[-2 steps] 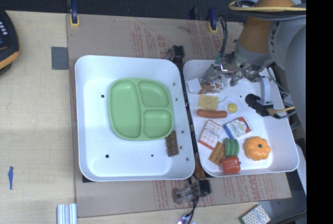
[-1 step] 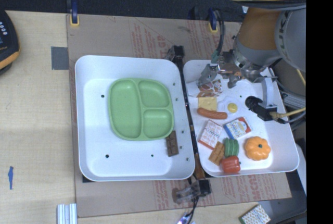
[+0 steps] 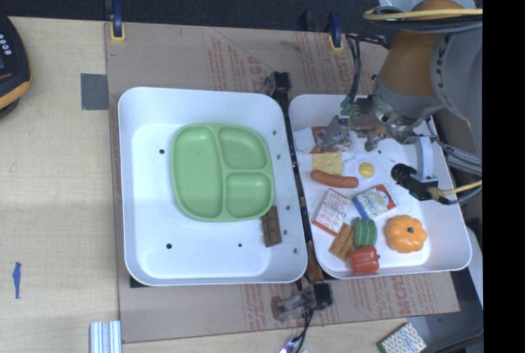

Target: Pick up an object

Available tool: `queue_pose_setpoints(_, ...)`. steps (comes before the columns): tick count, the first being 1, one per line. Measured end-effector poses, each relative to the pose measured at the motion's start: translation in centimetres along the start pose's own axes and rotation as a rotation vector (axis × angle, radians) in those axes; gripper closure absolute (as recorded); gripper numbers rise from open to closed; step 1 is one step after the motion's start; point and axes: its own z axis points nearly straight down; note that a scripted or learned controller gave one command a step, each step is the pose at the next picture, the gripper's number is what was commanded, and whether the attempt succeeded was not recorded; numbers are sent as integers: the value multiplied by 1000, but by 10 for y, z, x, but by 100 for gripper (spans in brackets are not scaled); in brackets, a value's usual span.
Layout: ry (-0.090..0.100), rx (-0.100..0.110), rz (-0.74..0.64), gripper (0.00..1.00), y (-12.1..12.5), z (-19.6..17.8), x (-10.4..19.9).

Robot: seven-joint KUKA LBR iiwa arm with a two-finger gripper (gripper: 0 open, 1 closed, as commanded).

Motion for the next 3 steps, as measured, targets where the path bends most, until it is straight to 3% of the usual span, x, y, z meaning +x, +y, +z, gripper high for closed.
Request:
queue_pose_setpoints(1,-1,-24,0,0,38,27,-7)
queue_pose_setpoints(2,-4,-19,-2,0,45,33,-1)
queue_pose_setpoints(3,6,-22,-4,0,46,33,-10)
